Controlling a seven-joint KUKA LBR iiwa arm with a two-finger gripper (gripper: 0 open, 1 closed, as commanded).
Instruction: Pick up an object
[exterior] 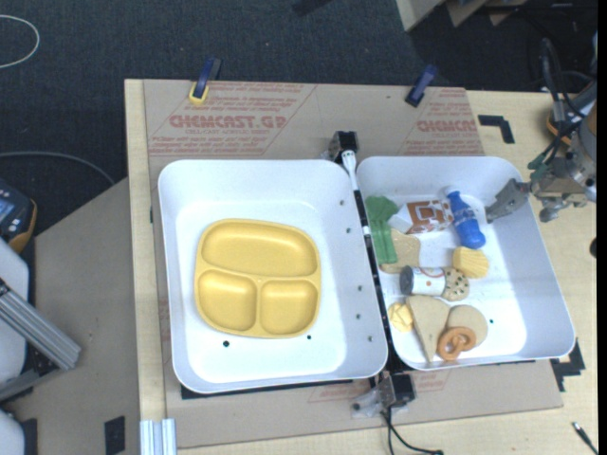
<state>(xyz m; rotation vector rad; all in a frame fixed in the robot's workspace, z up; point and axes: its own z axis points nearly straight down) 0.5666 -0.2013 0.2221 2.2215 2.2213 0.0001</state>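
The right bin (545,282) holds several small toy foods: a blue bottle (465,218), a green piece (382,226), an orange-and-white packet (430,214), a yellow lump (471,262), a tan bread slice (430,317) and an orange pretzel (455,341). My gripper (528,204) hangs over the bin's upper right corner, to the right of the blue bottle and apart from it. Its two grey fingers (505,200) stand open, with nothing between them.
The left bin (180,254) carries a yellow divided plate (258,276). A black clamp (343,144) sits between the bins at the back, with another fitting (394,390) at the front. Blue clips (202,81) hold the cardboard base.
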